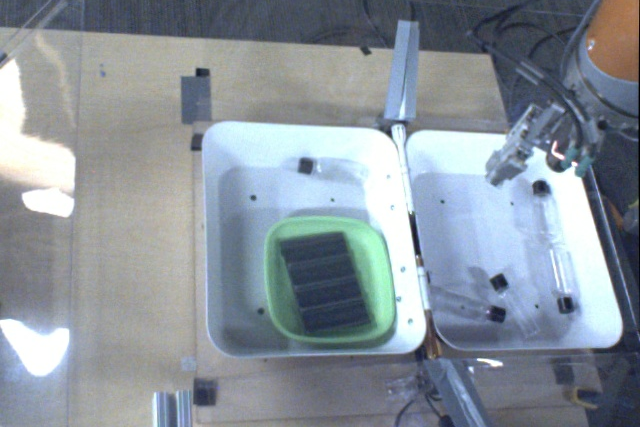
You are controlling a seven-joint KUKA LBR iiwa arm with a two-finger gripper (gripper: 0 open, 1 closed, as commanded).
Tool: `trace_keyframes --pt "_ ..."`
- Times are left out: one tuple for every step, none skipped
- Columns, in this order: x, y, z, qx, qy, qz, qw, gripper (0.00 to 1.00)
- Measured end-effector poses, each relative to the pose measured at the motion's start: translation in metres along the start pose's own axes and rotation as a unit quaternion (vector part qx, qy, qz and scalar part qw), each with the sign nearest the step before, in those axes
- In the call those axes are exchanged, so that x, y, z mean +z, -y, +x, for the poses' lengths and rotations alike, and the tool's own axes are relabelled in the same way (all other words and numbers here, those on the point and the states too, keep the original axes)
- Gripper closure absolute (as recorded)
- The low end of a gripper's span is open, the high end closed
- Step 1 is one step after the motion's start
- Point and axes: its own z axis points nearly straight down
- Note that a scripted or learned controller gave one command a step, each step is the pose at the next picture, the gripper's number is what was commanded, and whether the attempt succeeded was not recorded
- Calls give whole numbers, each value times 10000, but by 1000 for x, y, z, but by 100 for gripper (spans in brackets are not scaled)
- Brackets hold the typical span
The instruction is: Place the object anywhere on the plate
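Starting at the left, we see the left bin (225, 245) carrying the green plate (278, 300), which sits toward the bin's front edge and a little toward its right wall; we judge it is parked there as the drop target, low and open from above so an arm coming over the divider can reach it. A dark ribbed block (323, 282) already lies on the plate, its long axis running from the bin's back edge toward the front edge with a slight lean to the right. Near the bin's back edge lies a clear tube with a black cap (325, 167), its length roughly parallel to that edge and the cap pointing left. Crossing into the right bin (450, 205), we find more clear capped tubes scattered over the floor: one (467, 300) near the front left corner lying at a slant with dark caps toward the right, and another (556, 255) along the right wall with its long axis running back to front, a cap at each end as far as we can tell. These look like the objects still to be moved, and we cannot say which one is meant. The gripper (510, 160) hangs over the back right part of this bin, tilted down to the left; its fingers appear slightly parted, with nothing between them.
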Motion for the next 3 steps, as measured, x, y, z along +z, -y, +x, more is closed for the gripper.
trace_keyframes --pt "35 -24 34 -891 -3 -7 9960 100" --pt "142 -69 63 -1244 -29 -3 9922 100" --pt "142 -68 63 -1242 -29 -4 9923 0"
